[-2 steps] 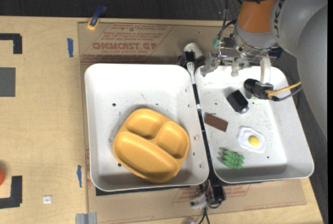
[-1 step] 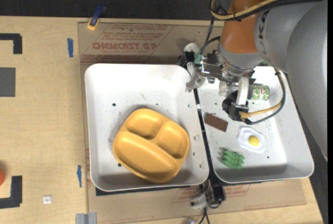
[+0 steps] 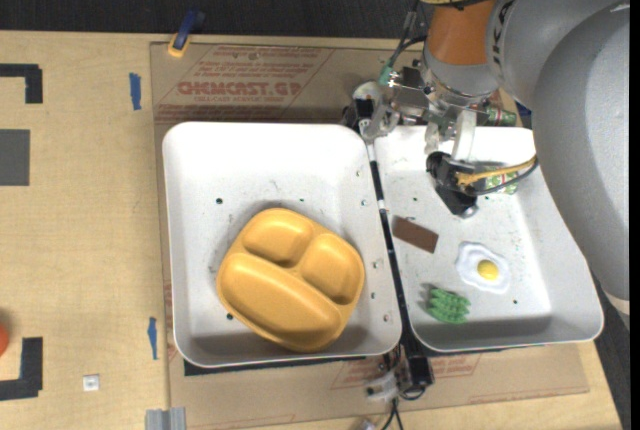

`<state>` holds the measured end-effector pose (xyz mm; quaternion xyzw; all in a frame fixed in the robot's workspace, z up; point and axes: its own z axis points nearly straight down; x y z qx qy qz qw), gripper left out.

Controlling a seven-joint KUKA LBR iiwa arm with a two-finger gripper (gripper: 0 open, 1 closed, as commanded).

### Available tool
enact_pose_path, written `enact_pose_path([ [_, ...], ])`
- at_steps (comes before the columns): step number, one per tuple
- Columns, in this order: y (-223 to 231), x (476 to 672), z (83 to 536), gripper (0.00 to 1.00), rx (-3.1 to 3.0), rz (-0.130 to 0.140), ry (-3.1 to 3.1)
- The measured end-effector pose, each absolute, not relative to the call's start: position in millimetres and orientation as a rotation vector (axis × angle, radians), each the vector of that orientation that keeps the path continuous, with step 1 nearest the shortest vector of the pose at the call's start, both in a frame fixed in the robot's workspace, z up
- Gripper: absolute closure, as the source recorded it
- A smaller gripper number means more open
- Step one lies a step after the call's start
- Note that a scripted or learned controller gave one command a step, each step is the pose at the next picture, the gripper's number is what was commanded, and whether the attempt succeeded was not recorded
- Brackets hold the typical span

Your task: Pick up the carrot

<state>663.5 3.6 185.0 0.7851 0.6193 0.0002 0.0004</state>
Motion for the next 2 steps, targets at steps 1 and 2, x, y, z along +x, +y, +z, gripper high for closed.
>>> enact_pose_path([
  [1,-31,623.1,199,0.00,1.730,-0.001,2.624],
  [2,-8,538.3,185,0.00,1.661,0.000,2.668],
])
